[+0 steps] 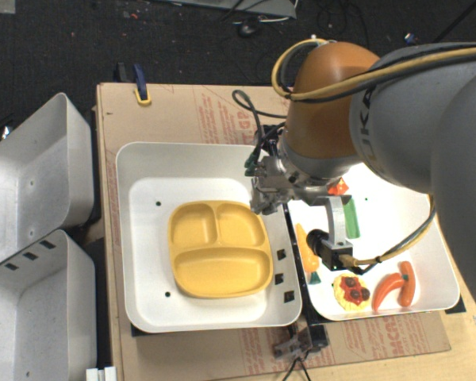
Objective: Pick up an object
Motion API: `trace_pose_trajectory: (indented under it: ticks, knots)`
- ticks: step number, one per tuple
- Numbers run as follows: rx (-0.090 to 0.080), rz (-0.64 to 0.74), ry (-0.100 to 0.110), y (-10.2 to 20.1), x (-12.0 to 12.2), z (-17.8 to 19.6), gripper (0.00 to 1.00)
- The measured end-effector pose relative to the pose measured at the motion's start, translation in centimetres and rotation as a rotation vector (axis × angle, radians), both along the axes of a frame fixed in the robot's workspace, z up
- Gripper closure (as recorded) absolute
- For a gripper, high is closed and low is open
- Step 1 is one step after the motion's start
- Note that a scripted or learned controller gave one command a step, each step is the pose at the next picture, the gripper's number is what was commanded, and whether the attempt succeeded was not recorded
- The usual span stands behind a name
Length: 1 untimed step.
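My gripper (264, 199) hangs under the big orange-banded wrist, over the wall between the two bins and just above the top right corner of the yellow divided plate (220, 248). That plate lies flat in the left bin (143, 213). In the right bin (440, 276) I see a green stick (350, 217), an orange carrot (305, 250) with a green tip, a small round pizza toy (351, 291), a red curved sausage (397, 284) and a red-orange piece (339, 186) partly hidden by the arm. I see nothing held.
The arm covers most of the right bin's upper half. Both bins sit on a cardboard sheet (190, 109). Two white tilted trays (32, 181) stand off the bench to the left.
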<state>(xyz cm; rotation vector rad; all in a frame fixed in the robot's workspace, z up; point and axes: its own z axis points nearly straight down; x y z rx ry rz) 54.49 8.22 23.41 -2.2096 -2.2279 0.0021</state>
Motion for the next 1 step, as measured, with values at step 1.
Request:
trace_pose_trajectory:
  ticks: [1]
  knots:
    - [-0.002,-0.007,-0.002,-0.36,0.09,0.08,0.00]
